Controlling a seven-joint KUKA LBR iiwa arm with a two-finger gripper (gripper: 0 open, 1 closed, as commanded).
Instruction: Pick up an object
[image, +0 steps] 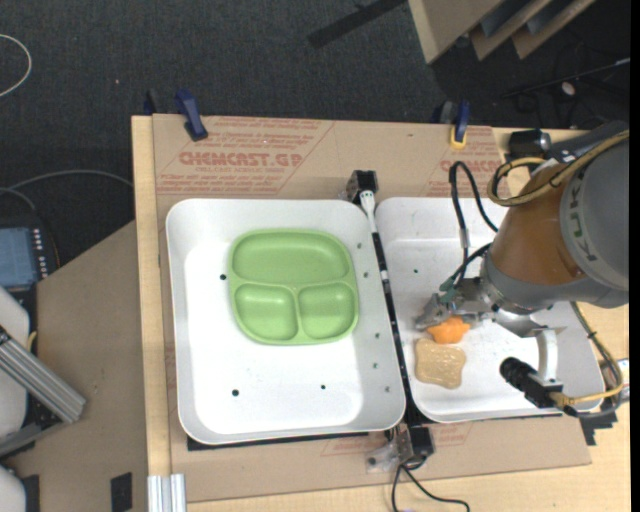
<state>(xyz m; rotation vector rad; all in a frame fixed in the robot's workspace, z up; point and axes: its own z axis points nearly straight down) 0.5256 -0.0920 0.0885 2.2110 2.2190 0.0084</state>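
Right bin (420, 225), access: far portion bare and passable. Near portion obstructed by an orange object (449, 330) and a tan, bread-like piece (441, 365) just nearer. The arm (545, 240) overhangs its right side. Green divided plate (293, 285) occupies the adjoining bin's centre.

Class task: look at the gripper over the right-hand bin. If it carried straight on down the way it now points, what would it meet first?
Most likely the orange object: the gripper points down right above it in the right bin. The tan piece lies just nearer the camera. Depth is hard to judge from this slanted view.
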